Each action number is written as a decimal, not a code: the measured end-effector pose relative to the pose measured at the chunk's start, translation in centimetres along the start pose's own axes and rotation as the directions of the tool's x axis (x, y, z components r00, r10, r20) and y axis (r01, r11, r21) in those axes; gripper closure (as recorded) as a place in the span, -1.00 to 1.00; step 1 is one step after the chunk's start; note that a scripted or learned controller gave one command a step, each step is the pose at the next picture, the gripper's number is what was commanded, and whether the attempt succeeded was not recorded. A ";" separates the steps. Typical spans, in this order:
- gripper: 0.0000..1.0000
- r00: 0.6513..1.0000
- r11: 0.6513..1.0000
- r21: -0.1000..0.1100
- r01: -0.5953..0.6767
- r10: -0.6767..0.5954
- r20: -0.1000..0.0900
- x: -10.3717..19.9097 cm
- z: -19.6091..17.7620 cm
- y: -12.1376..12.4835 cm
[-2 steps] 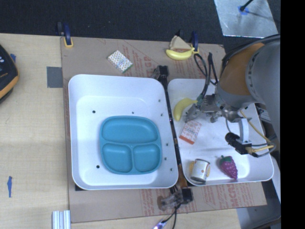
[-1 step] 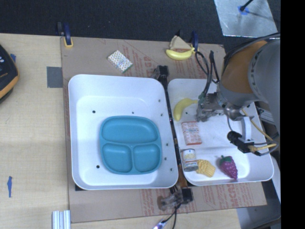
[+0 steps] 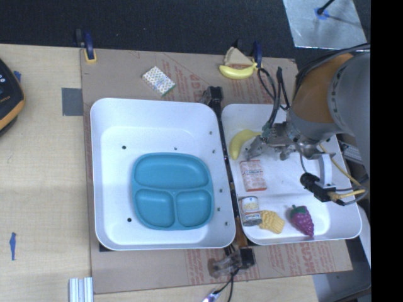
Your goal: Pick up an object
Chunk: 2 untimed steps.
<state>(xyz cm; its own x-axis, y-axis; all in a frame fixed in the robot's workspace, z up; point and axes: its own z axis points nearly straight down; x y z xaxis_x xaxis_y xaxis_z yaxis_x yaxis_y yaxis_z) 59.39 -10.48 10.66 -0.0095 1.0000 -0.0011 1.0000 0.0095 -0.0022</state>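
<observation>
Nearest us, a purple plastic grape bunch [image 3: 301, 220], a yellow corn piece [image 3: 271, 221] and a small can [image 3: 250, 210] lie in the right white bin [image 3: 345, 231]. We see the gripper [image 3: 263, 142] low beside the yellow plastic banana [image 3: 240, 142]; we cannot tell its grip. Nothing looks lifted, so we judge the pick not yet done.
</observation>
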 end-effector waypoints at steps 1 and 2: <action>-1.00 1.000 1.000 -0.014 -0.008 0.008 0.002 1.0 1.0 -2.4; -1.00 1.000 1.000 0.002 -0.005 0.005 -0.002 1.3 1.3 -9.9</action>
<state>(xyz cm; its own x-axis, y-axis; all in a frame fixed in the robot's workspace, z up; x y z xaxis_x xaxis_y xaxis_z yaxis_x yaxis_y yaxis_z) 49.48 -9.28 9.42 -0.0049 1.0000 0.0004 1.0000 0.0049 -0.0045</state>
